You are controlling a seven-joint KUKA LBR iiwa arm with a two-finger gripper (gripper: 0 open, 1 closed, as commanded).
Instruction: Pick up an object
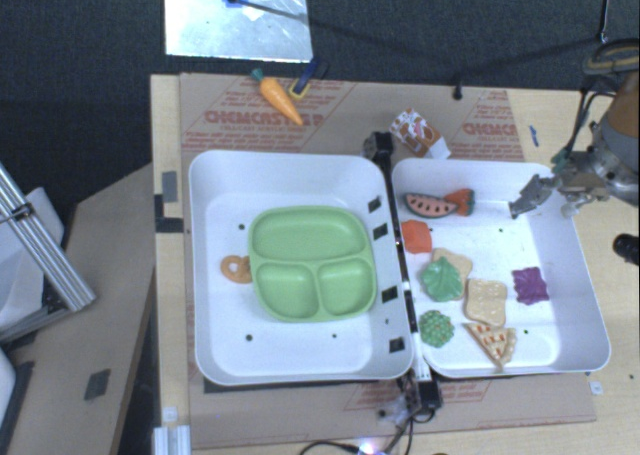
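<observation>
You see the grey metal gripper, claw state unclear, above the right shallow white plastic bin, the flat purple toy piece below it.

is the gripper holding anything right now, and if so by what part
Nothing is held. The gripper hangs over the right bin's far right edge with nothing between its fingers; the watermelon slice lies apart to its left.

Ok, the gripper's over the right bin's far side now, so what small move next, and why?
Probably ease the gripper forward and down toward the purple piece. It hangs above bare floor in the right bin with nothing between its fingers, and that piece lies nearest, apart from the other toy foods.
</observation>
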